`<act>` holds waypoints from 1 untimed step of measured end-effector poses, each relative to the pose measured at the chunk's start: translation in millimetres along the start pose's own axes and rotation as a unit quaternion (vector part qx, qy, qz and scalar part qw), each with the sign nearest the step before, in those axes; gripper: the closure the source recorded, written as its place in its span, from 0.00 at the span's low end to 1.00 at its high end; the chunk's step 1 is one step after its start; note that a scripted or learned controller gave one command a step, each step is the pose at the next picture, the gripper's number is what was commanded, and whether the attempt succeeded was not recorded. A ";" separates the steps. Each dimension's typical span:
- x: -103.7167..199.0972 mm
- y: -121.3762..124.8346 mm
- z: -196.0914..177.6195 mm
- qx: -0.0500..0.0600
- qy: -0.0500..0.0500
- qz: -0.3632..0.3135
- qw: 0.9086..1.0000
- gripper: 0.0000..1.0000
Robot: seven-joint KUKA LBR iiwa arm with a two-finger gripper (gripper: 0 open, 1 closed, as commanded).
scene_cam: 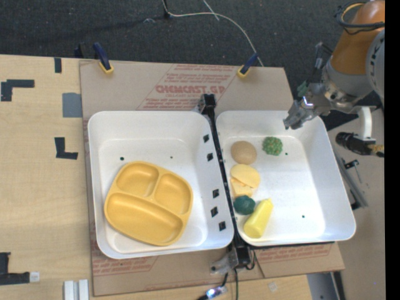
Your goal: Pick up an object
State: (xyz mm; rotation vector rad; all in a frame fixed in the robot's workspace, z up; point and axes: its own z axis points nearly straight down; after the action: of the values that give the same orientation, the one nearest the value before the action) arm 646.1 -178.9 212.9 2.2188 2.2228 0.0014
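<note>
**Arm at the far right corner of the right bin; five objects on its floor**

The arm's upper part runs past the frame's right edge, so only the orange band and wrist are visible. The gripper sits over the right bin's far rim, small and dark against the white wall. Whether it is released or clenched cannot be told at this size, and nothing can be made out in it.

All candidate objects lie in the right bin, toward its left side. A green broccoli-like piece lies nearest the gripper, compact, with no clear long axis. A round tan piece sits just beside it to the left. A pale yellow wedge lies below that, touching or nearly touching it. A dark green piece touches a yellow elongated object, whose long axis runs diagonally from near-left to far-right.

The left bin holds a yellow divided tray.
</note>
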 end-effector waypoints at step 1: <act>55.8 -23.2 -6.1 0.002 0.000 -0.001 1.000 1.00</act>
State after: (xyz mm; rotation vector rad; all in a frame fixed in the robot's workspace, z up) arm 622.8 -123.2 218.9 2.2178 2.2280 -0.0015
